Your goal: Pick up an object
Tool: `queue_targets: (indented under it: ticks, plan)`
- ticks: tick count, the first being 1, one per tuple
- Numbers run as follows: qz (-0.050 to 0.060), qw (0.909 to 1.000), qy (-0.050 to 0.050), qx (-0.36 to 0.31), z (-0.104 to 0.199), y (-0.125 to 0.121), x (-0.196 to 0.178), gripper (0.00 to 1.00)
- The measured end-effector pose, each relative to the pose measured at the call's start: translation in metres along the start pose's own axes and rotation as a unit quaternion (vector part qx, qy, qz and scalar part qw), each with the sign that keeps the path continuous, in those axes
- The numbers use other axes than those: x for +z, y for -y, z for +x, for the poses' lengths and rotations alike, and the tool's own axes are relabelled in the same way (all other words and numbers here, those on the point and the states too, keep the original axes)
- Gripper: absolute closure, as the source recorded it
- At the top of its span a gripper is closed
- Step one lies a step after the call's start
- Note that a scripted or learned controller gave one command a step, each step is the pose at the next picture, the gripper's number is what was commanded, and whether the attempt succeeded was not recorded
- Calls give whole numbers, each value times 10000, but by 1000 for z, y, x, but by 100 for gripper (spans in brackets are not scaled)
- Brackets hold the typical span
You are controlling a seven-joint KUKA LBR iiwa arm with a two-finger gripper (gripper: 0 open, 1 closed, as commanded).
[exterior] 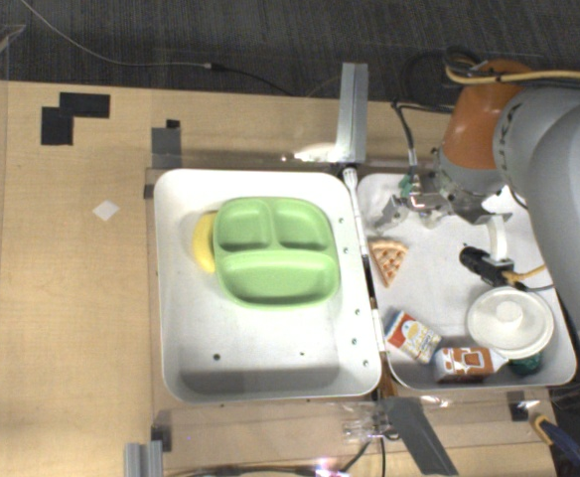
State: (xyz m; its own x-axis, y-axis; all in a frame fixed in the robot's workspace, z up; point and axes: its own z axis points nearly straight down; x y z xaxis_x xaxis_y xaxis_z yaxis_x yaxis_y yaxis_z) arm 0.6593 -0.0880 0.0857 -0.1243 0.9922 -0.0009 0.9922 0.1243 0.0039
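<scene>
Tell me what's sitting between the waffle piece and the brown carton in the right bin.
A small red and white packet lies between the waffle piece and the brown carton, seen in the camera view.

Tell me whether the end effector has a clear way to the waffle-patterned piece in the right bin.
Probably yes. The end effector hangs just above and right of the waffle piece, which lies alone on bare bin floor beside the divider wall, with nothing on top.

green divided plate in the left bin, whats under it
A yellow object pokes out from beneath the green divided plastic plate, at its left edge. The plate covers the rest, so its shape stays unknown.
</scene>
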Motion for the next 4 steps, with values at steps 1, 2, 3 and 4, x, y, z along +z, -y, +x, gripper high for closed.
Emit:
queue_targets:
  ticks: [1,2,3,4]
  plan:
    - [-25,10000,16,-24,0,-2,-11,100]
    - [19,9989,-4,467,1,3,-39,100]
    - [11,9999,-2,115,27,-14,-111,100]
    - [13,9999,0,112,27,-14,-111,0]
